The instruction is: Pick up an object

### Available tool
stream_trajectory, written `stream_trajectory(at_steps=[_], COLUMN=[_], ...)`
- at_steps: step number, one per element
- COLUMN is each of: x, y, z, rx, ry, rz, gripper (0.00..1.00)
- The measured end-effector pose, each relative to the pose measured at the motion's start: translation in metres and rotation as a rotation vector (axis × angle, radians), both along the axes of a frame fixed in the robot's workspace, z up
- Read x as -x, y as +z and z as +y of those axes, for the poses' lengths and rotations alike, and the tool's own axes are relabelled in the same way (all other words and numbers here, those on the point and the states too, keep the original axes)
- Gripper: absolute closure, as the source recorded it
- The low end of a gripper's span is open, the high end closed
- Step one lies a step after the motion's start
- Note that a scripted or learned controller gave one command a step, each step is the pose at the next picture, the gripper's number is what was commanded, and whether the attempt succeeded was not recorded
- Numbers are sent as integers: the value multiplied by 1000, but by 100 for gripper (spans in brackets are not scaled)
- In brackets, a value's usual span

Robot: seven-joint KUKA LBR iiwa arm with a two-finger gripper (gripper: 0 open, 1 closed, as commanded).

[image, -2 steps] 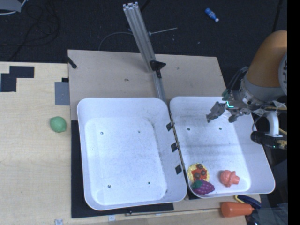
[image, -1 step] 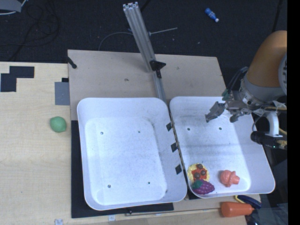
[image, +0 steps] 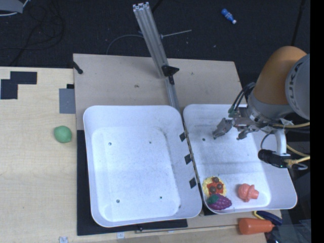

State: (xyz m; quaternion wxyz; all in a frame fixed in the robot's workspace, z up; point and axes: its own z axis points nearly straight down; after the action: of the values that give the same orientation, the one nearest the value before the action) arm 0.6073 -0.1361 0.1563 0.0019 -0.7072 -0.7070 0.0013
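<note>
By the near edge of my right bin [image: 283,199] sit three small things: a purple and yellow toy [image: 216,192] at its near-left corner and an orange-pink toy [image: 247,192] just to its right, apart from it. Farther in, over the bin's bare middle, my jaws [image: 234,129] hang apart, clamping nothing. The left bin [image: 96,118] lies beside

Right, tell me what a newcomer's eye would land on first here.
Probably the big grey arm with its orange band reaching in from the right, its gripper hanging over the right bin. Next, the bright toys bunched at that bin's near edge: a yellow and purple fruit cluster and a pink piece. A green ball sits alone on the bench, left of both bins.
</note>
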Motion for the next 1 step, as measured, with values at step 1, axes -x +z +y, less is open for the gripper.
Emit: stream_trajectory(at_steps=[1], x=[-4], y=[-61], z=[-3], rx=[0], ry=[1], rz=[1], gripper=[0])
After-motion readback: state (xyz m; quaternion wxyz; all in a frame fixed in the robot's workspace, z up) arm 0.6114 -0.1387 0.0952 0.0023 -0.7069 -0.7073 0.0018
